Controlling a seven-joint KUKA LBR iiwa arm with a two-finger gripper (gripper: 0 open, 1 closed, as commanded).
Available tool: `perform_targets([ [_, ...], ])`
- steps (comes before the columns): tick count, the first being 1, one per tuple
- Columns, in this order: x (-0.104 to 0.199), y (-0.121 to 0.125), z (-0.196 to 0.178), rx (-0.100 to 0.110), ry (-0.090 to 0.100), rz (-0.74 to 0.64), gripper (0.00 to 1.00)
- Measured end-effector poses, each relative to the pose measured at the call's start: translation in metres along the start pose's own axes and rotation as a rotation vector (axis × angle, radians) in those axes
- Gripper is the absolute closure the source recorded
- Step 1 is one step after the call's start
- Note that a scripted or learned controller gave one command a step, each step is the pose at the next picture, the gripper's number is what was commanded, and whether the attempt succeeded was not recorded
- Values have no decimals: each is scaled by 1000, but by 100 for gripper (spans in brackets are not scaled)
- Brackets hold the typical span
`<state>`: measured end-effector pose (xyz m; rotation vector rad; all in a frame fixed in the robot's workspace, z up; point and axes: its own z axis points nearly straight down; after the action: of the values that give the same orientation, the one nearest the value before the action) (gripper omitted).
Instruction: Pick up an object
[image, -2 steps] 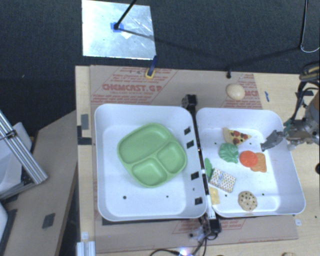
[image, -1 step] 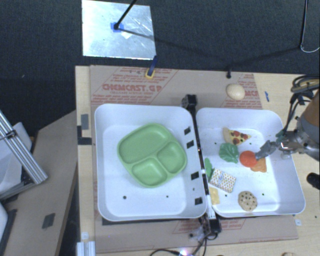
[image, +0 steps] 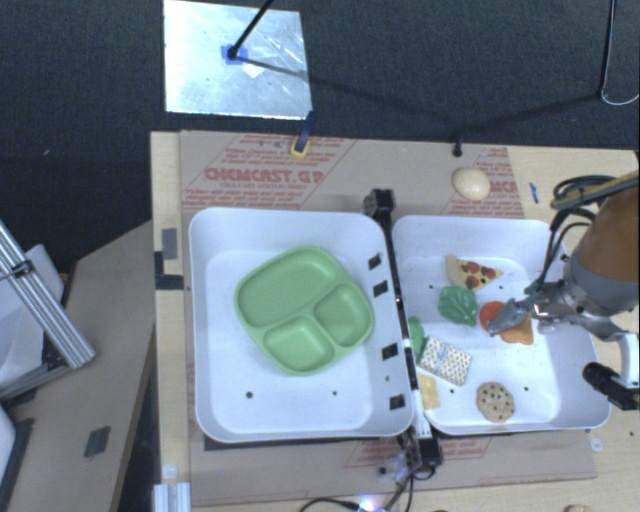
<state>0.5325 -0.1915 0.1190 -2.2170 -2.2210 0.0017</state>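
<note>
Red-orange piece (image: 503, 322) lies in the right bin (image: 570, 395), near its right wall, directly under the tool (image: 518, 314); its outline is too covered to give a long axis or heading. Counter (image: 250, 165) bears both bins. Left bin (image: 215, 330) holds a green tray (image: 303, 308). Arm (image: 610, 265) reaches in from the right. Right bin also holds a pizza slice (image: 472, 272), tip toward the right, a green leaf (image: 458, 305), a cracker (image: 445, 360) and a cookie (image: 495, 401). Tool state: cannot tell.

The arm (image: 612, 262) is grey with an orange band, black cables, and a dark metal claw (image: 512, 316).
</note>
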Motion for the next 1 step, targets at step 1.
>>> perform_targets([
  [1, -1, 3, 33, -10, -5, 1, 0],
])
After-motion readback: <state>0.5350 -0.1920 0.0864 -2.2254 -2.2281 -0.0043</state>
